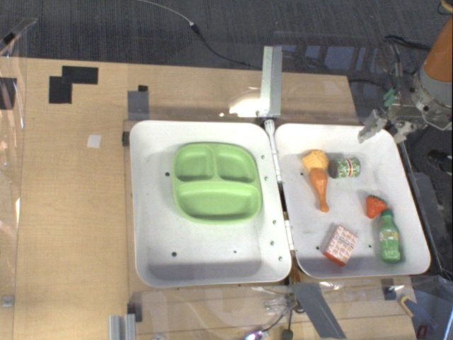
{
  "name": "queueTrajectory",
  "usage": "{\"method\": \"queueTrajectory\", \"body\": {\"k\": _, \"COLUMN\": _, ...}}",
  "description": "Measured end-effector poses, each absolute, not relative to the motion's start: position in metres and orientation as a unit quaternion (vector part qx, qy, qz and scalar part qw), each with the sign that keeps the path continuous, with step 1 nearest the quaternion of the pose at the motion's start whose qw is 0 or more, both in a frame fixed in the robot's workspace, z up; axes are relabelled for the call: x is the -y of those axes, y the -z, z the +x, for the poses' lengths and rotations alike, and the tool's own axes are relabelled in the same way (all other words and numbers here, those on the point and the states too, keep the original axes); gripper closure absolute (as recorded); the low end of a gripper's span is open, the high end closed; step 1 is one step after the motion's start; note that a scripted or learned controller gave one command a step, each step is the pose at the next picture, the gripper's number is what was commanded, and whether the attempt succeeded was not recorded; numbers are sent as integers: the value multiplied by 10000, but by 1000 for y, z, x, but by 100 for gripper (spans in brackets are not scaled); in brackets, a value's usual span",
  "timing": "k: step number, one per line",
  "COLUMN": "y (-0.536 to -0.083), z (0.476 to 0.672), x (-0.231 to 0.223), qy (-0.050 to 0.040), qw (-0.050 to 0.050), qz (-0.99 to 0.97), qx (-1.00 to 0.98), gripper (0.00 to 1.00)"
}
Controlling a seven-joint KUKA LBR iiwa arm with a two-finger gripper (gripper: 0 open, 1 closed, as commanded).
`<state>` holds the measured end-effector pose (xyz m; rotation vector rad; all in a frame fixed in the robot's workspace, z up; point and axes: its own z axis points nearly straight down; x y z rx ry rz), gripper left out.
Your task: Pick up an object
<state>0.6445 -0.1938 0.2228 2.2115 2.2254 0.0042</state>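
Observation:
My gripper [386, 129] hangs over the far right corner of the right bin [304, 211], open with nothing between its fingers. In that bin lie an orange and yellow ice-cream cone toy [318, 176], a small green and white can [345, 167] on its side, a small red piece [375, 205], a green bottle [388, 238] and a red and white box [340, 244]. The can is the nearest of these to the gripper, lying down and to its left.
The left bin [152, 211] holds a green divided plate [216, 181]. A raised divider [278, 190] separates the two bins, and a metal post [272, 80] stands behind them. Cables [396, 62] hang near the arm at the upper right.

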Motion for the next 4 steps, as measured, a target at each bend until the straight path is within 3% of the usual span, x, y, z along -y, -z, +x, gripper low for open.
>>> {"method": "queueTrajectory", "body": {"k": 1, "y": -98, "z": 646, "x": 184, "qy": -21, "qw": 36, "qz": 6797, "qx": -7335, "gripper": 0}}
{"method": "queueTrajectory", "body": {"k": 2, "y": -91, "z": 619, "x": 142, "qy": -37, "qw": 48, "qz": 6895, "qx": -7243, "gripper": 0}}
{"method": "queueTrajectory", "body": {"k": 3, "y": -103, "z": 622, "x": 142, "qy": -61, "qw": 85, "qz": 6885, "qx": -7251, "gripper": 100}}
{"method": "queueTrajectory", "body": {"k": 4, "y": -226, "z": 661, "x": 102, "qy": -26, "qw": 37, "qz": 6527, "qx": -7576, "gripper": 100}}
